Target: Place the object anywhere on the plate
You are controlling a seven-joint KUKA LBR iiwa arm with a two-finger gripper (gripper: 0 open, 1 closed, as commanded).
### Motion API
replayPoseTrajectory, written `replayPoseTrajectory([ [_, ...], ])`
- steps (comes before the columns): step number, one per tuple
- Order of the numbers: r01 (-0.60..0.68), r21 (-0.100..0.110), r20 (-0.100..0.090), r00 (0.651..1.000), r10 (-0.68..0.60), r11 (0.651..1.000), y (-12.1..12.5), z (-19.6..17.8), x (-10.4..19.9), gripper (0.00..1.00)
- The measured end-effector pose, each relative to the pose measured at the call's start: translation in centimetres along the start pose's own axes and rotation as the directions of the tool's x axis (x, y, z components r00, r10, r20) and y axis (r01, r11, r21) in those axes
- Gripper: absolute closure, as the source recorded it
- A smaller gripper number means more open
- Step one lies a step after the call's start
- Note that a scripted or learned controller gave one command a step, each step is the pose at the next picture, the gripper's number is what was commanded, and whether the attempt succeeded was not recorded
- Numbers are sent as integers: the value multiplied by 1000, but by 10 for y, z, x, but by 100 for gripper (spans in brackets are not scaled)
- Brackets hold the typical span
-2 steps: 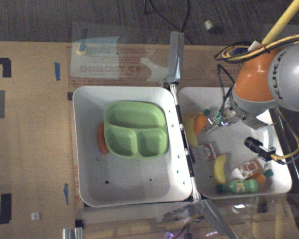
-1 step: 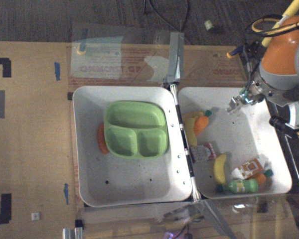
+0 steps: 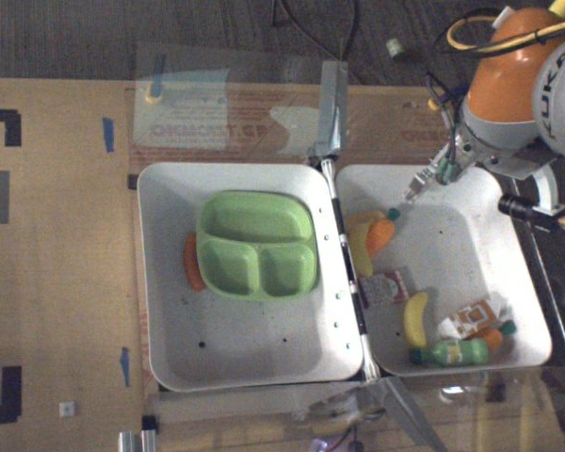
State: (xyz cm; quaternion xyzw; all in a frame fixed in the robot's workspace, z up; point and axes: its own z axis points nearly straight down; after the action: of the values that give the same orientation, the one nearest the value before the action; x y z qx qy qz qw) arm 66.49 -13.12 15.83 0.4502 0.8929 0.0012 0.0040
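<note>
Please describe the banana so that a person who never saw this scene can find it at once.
Look in the right bin, near its front edge. The banana lies there, just above the green bottle and beside the small white carton. It is the plain yellow, curved piece, smaller than the yellow shape by the carrot.

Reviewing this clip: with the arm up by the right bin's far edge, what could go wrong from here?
The carrot lies against a yellow item by the divider, so a grab may catch both or hit the wall. The green plate has raised compartment ridges; a drop could roll off, perhaps toward the orange item beside it.
</note>
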Motion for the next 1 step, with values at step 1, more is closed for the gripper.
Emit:
replayPoseTrajectory([
  [1, 196, -1, 1, 981, -196, 981, 12, -23, 10, 100],
])
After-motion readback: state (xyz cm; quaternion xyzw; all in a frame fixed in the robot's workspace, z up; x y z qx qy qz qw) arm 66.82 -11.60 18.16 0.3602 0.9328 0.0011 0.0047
